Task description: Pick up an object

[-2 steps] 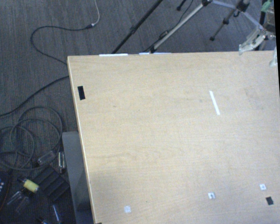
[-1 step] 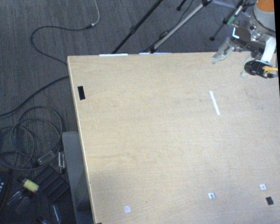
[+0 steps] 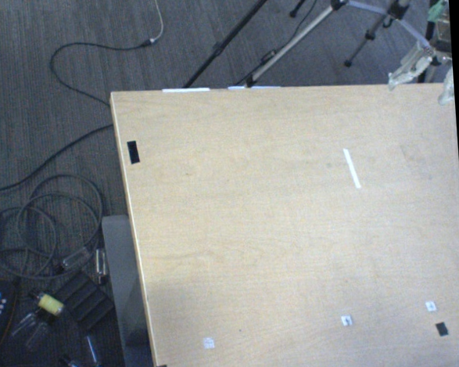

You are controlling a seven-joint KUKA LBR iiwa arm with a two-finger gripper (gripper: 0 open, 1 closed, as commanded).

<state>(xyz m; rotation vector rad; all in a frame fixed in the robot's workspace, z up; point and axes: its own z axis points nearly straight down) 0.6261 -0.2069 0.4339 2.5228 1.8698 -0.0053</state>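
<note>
A pale wooden bench top (image 3: 280, 238) spans most of the camera view. On its right half lies a short white strip (image 3: 352, 168), slightly slanted. Small black marks sit near the far left corner (image 3: 132, 152) and the near right (image 3: 441, 329). Small white tags (image 3: 346, 320) lie along the near side. At the far right corner there is a pale, blurred thing (image 3: 414, 64); I cannot tell what it is.
Dark carpet surrounds the bench. Coiled black cables (image 3: 37, 231) and a black box with a yellow part (image 3: 51, 304) lie on the floor at left. Tripod legs (image 3: 312, 24) cross the floor beyond the far edge. A grey panel (image 3: 127, 304) borders the bench's left side.
</note>
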